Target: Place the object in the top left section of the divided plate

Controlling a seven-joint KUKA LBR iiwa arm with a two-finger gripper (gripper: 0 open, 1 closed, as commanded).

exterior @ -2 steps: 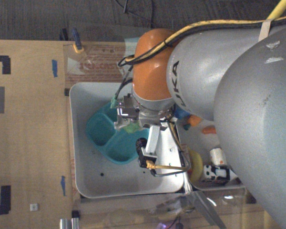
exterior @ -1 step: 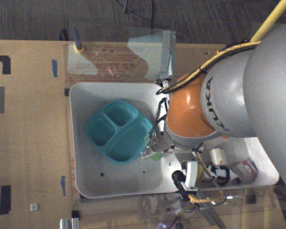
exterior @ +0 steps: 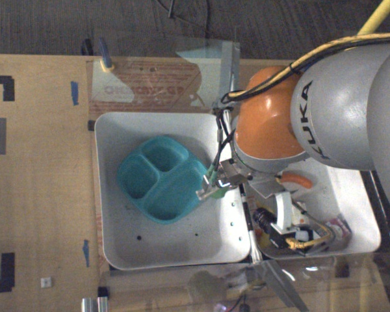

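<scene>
Matt teal plastic divided plate [exterior: 161, 179], smooth white plastic bin [exterior: 117, 239], pale wood bench [exterior: 39, 194]

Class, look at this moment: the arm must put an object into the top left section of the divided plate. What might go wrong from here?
1. The gripper sits at the right rim of the teal divided plate, far from the top left section; a release here would likely miss.
2. Being so close to the rim, it may nudge the plate across the left bin.
3. The arm hides much of the cluttered right bin.

KUKA arm [exterior: 338, 103], grey with orange band, entering from the right and bent downward at the wrist, its gripper [exterior: 211, 188] low at frame centre, pointing left.
</scene>
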